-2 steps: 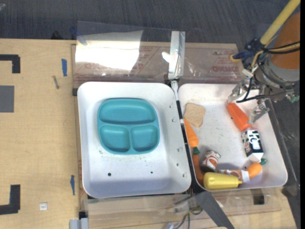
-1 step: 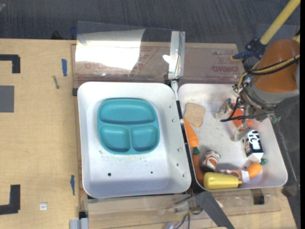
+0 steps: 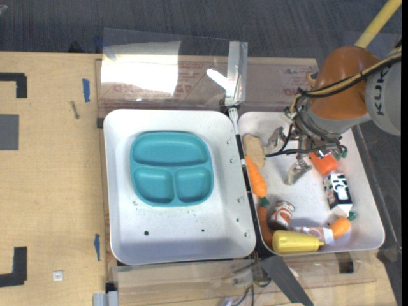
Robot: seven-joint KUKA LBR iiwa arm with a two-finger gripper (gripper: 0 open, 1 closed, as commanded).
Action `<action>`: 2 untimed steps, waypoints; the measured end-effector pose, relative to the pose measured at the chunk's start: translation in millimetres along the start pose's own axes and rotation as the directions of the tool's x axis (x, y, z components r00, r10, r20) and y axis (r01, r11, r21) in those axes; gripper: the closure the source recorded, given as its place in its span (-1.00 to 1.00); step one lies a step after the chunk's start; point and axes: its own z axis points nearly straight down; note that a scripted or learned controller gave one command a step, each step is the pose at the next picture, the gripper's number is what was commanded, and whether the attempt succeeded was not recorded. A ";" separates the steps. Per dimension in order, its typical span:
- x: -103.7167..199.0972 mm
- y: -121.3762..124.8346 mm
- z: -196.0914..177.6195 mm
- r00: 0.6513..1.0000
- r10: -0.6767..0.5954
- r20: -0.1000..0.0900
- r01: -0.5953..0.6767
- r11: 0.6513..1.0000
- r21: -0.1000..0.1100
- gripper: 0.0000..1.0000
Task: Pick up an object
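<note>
Gripper (image 3: 298, 166): fingers spread apart, holding nothing, over right bin (image 3: 373, 203) floor.
Carrot (image 3: 256, 178): along right bin's left wall, long axis near-vertical, tilted.
Yellow bottle (image 3: 298, 240): lengthwise along front wall.
Open room: bare floor below gripper.
Left bin (image 3: 118, 190): teal tray (image 3: 171, 166).

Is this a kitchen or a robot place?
Most likely a robot test bench, not a kitchen. A grey arm with an orange band reaches over two white bins, the food in the right one looks like toys, such as a carrot, and the teal tray sits alone.
</note>
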 end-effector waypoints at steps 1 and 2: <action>64.9 -20.5 -1.1 1.000 -0.028 -0.002 0.028 1.000 0.003 -1.00; 19.7 20.0 -0.9 1.000 0.030 0.004 -0.030 1.000 0.002 -1.00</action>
